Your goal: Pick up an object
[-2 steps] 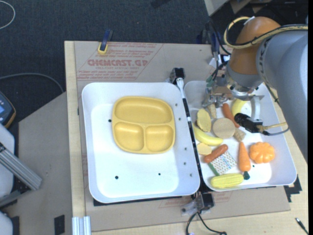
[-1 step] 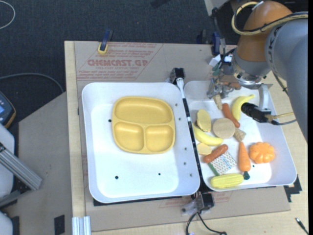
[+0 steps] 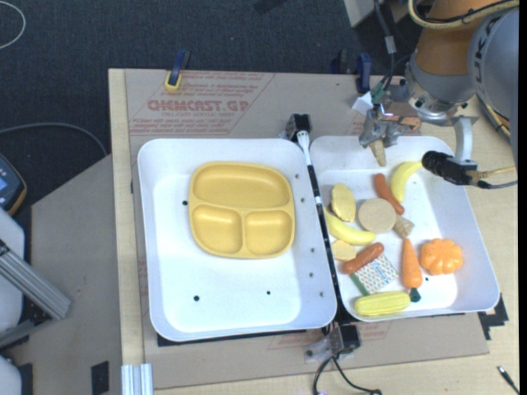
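My gripper (image 3: 380, 151) hangs over the far edge of the right bin (image 3: 478, 245), near its back left corner. Just in front of it lie a red sausage (image 3: 387, 192) and a small banana (image 3: 403, 179). Further forward in the same bin are a pale potato slice (image 3: 343, 202), a round beige cracker (image 3: 377, 215), a second banana (image 3: 350, 234), another sausage (image 3: 362, 257), a carrot (image 3: 410, 263), an orange pumpkin (image 3: 440, 255), a checkered packet (image 3: 376, 274) and a corn cob (image 3: 381, 304).
The left bin (image 3: 165, 286) holds a yellow divided plate (image 3: 241, 208) in its far half. A black clamp (image 3: 298, 127) sits at the back where the two bins meet. Cardboard (image 3: 206, 101) lies under both bins.
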Controlling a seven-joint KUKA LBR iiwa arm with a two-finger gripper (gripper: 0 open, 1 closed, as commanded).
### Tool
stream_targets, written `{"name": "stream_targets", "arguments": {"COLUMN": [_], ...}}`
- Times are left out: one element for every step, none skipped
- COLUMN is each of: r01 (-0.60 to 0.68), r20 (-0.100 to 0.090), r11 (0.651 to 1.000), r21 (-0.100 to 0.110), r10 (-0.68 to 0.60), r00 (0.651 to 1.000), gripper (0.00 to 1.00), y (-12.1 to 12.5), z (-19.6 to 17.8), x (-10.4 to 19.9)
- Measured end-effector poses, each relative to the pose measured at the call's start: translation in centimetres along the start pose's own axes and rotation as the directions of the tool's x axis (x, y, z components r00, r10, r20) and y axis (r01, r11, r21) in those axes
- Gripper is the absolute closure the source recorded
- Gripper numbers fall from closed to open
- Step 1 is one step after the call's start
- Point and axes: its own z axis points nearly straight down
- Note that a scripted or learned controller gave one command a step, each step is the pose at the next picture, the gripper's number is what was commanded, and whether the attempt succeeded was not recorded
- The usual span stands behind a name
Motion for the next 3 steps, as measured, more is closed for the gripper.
{"name": "stream_targets", "arguments": {"r01": [-0.001, 0.001, 0.003], "r20": [0.000, -0.003, -0.004], "r11": [1.000, 1.000, 1.000], "r21": [0.002, 0.012, 0.011], "r10": [0.001, -0.001, -0.003], "r00": [1.000, 1.000, 1.000], "gripper": [1.00, 1.00, 1.00], "y": [0.1, -3.5, -6.9], "z": [-2.1, -1.1, -2.8], "x": [0.0, 4.3, 8.4]}}
